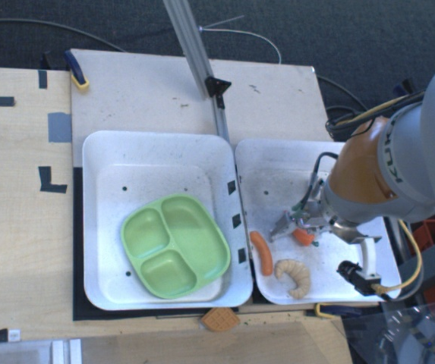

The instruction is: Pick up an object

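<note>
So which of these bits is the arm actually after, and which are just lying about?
Part of the job:
- small orange-red lump in the right white bin, right at the gripper
- orange sausage-shaped piece
- pale beige croissant-shaped piece

Just lying about:
- green three-compartment plastic plate in the left white bin
- brown waffle-like piece outside the bins

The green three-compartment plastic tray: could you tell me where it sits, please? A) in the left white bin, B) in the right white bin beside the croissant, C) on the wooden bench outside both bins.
A: the green three-compartment plastic tray lies on the floor of the left white bin.
</note>
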Controlling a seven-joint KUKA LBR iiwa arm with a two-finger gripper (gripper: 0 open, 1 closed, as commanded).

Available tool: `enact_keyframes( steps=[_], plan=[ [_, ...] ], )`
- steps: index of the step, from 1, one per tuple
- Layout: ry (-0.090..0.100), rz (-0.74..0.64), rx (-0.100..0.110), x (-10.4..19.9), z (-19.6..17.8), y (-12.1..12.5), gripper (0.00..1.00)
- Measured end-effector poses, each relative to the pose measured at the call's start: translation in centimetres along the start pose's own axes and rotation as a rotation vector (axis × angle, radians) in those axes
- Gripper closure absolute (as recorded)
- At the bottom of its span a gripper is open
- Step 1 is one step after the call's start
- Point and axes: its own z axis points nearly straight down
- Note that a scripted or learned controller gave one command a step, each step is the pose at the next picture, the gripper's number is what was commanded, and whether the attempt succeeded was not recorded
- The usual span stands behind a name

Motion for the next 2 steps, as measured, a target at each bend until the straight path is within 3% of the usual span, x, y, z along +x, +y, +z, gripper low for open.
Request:
enact_keyframes(
  steps=[1,2],
  plan=[
    [0.002,0.000,0.002,0.1,-1.2,0.0,1.00],
    [0.000,0.000,-0.004,-0.5,-7.3,0.0,1.00]
  ],
)
